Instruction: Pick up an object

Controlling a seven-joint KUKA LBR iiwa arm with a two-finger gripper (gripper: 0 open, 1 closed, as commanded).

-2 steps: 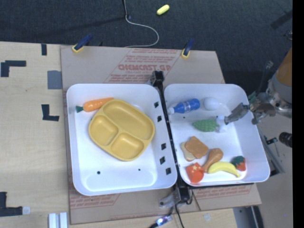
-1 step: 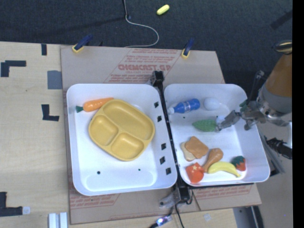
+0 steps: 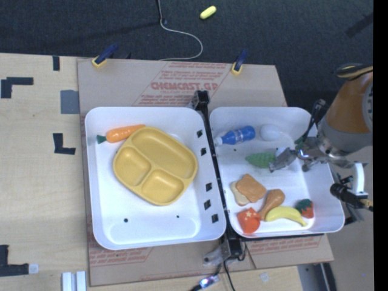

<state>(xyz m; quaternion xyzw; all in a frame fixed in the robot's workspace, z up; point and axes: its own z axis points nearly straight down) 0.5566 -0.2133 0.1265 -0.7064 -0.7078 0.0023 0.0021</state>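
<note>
My gripper (image 3: 281,160) hangs over the right bin (image 3: 321,119), near its middle right. Just to its left lies a green leaf-shaped toy (image 3: 260,159), close to the gripper's tip; I cannot tell whether they touch. A blue bottle (image 3: 237,135) and a white object (image 3: 271,132) lie at the back of this bin. Toward the front are a bread slice (image 3: 249,188), a brown drumstick (image 3: 272,200), a banana (image 3: 287,214), a red strawberry-like toy (image 3: 248,220) and a small red and green piece (image 3: 305,208).
The left bin (image 3: 103,180) holds a yellow divided plate (image 3: 156,165) and an orange carrot (image 3: 123,133) at its back left. The arm's orange band (image 3: 354,105) rises at the right edge of the right bin. A black divider (image 3: 210,162) runs between the bins.
</note>
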